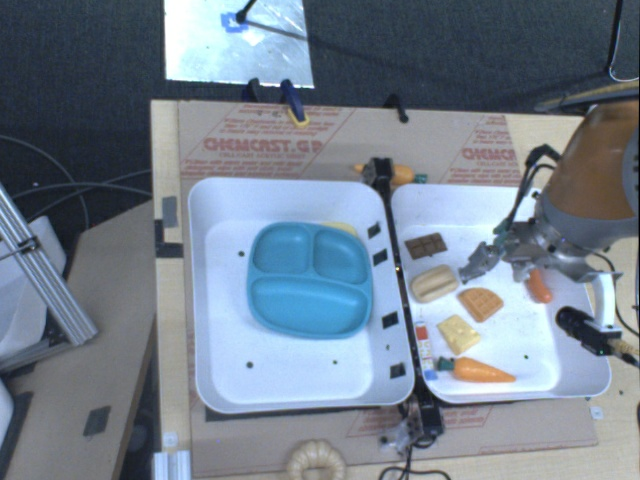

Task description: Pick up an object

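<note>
Metal sheet (pixel 238 26): upper left of frame, on dark floor
Blue clamp (pixel 293 103): top edge of cardboard
Aluminium frame (pixel 40 288): far left
Braided ring (pixel 318 460): bottom centre, below bins
Cardboard (pixel 260 138): under both bins

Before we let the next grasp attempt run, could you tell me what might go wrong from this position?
1. The gripper hovers in the right bin where the bread roll, waffle and chocolate bar lie close together, so it might nudge a neighbour or close on two.
2. The cheese wedge and carrot lie flat, so the gripper could slip off them.
</note>
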Robot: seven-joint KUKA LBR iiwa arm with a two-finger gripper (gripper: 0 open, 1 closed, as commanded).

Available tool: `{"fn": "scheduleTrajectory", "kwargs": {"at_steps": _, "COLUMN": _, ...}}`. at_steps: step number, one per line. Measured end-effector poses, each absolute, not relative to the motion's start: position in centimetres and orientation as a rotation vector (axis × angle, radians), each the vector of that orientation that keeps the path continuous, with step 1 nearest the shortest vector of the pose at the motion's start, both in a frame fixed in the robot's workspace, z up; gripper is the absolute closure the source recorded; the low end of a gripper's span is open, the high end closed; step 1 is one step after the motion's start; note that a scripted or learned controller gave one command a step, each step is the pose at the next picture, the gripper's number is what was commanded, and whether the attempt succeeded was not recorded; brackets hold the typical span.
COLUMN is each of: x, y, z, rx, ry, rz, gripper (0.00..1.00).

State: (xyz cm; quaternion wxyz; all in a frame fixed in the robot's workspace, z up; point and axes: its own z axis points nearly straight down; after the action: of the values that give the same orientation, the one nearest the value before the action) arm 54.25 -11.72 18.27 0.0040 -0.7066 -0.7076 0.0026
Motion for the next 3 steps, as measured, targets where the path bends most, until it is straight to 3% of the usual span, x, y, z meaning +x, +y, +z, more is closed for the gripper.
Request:
{"fn": "scheduleTrajectory", "kwargs": {"at_steps": 1, "x": 54.5, "y": -11.7, "z": 18.8, "rx": -2.218, "ry": -2.225, "rz": -0.001, "gripper": 0.00}}
{"fn": "scheduleTrajectory", "kwargs": {"at_steps": 3, "x": 55.0, "y": -11.1, "z": 8.9, "rx": -2.231, "ry": -2.228, "rz": -0.004, "gripper": 0.00}}
